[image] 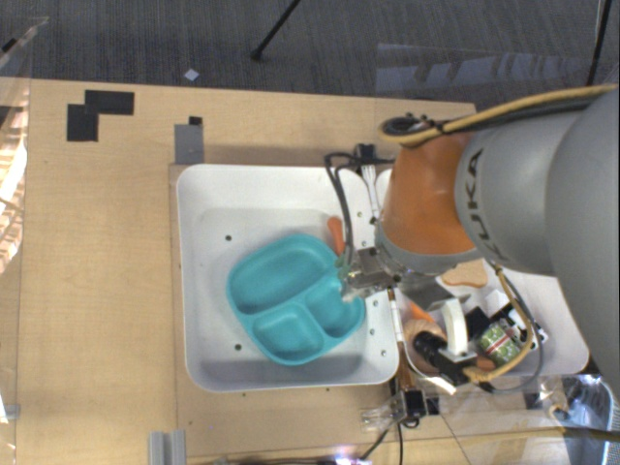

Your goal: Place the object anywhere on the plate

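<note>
A teal divided plate (291, 301) lies tilted in the left white bin (203, 260). A small orange object (335, 232) sits just past the plate's upper right rim, close to the bin's right wall. My gripper (352, 281) hangs over the plate's right edge, below the arm's orange band. The orange object is a little above and left of the gripper, and I cannot tell whether the two touch. The bulk of the wrist hides much of the gripper.
The right bin (567, 352) is largely covered by the arm. It holds a tan flat piece (467, 275), a small orange piece (418, 311) and a green-labelled can (499, 340). Black cables (341, 197) run along the wall between the bins.
</note>
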You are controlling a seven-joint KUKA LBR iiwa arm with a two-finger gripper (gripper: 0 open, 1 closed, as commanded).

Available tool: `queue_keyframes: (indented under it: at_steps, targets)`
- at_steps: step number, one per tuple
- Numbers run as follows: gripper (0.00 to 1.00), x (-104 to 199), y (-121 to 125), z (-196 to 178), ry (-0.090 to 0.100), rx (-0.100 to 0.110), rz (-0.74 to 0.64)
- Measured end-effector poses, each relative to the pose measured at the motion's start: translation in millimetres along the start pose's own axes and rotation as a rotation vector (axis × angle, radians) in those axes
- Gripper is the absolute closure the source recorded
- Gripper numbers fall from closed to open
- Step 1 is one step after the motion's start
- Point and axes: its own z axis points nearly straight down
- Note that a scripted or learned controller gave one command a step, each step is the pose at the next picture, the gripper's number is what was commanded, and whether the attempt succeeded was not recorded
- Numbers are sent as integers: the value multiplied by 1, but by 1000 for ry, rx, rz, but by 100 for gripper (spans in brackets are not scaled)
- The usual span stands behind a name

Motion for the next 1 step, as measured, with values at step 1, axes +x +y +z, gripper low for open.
queue_keyframes:
  at_steps: [1]
  targets:
    - [0, -1, 1, 0, -1, -2, 2]
